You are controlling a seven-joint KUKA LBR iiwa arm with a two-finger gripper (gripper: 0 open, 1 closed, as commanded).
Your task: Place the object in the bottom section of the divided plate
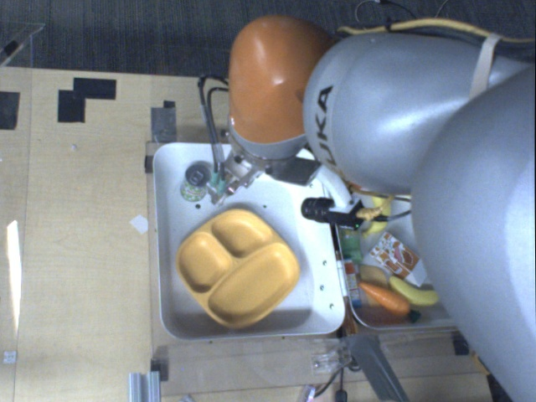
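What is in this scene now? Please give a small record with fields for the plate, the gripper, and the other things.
plate: yellow divided plastic plate, in the left white bin, sections bare
gripper: two-finger gripper, above the bin's upper left corner, beside a small round can
grasp: cannot tell
right bin: orange carrot, yellow banana, small printed carton
arm: grey with orange band, reaching from the right

Grey arm (419,99) reaching left, orange-banded wrist (268,74) lowered
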